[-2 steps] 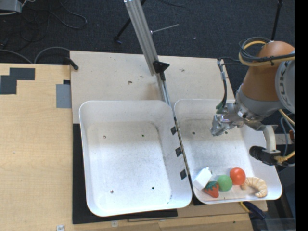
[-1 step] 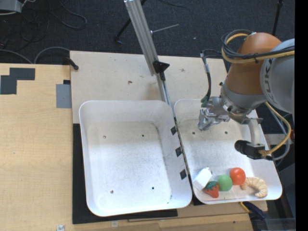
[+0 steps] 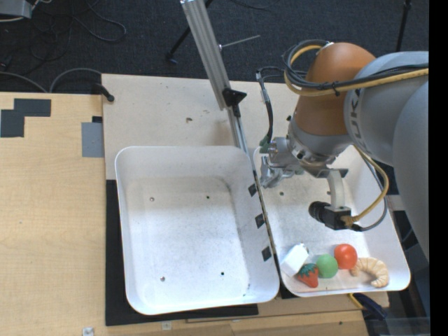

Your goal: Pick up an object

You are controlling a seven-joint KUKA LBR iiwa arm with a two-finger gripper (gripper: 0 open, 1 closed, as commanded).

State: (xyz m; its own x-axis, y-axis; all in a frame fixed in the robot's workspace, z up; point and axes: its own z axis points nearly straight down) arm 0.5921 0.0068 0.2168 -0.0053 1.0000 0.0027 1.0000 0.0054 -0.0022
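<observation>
A: Where's your target?

B: Below and right of the fingers (image 3: 269, 176), in the right bin's (image 3: 399, 275) near corner: white block (image 3: 295, 257), strawberry (image 3: 309, 276), green ball (image 3: 326, 265), tomato (image 3: 345, 255), croissant (image 3: 373, 271), probably bunched there by chance.

A: Croissant's axis?

B: Roughly left-right, curling downward. You can't tell whether the fingers are parted.

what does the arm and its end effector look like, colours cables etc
The arm is bulky, with smooth light grey casings and a rounded orange band above the wrist. Black and yellow cables loop over the orange part, and another yellow and black cable curves below it. The end effector is a small silvery metal assembly. A black cylindrical part hangs on a light grey bracket beside it.
</observation>
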